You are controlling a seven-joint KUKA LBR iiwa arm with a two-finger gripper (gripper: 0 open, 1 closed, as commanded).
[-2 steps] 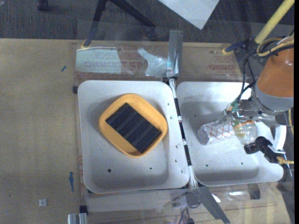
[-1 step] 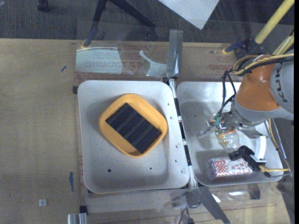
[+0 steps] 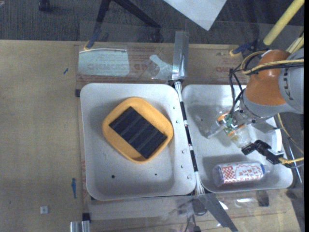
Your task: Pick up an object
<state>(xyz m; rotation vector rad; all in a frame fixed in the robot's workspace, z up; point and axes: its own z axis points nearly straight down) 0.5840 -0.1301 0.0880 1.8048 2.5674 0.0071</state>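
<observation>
A yellow-orange pad with a black ribbed top (image 3: pixel 137 129) lies in the middle of the left bin (image 3: pixel 96 178). A cylinder with a red-and-white pattern (image 3: pixel 240 172) lies on its side along the front of the right bin (image 3: pixel 203 100). My gripper (image 3: pixel 226 125) hangs low over the middle of the right bin, behind the cylinder and apart from it. I see nothing held in it.
The arm's grey and orange wrist (image 3: pixel 268 88) covers the right bin's back right corner, with cables around it. A metal divider (image 3: pixel 186 129) runs between the bins. Beyond the bins lie a clear plastic label (image 3: pixel 104 62) and the bench's wooden edge.
</observation>
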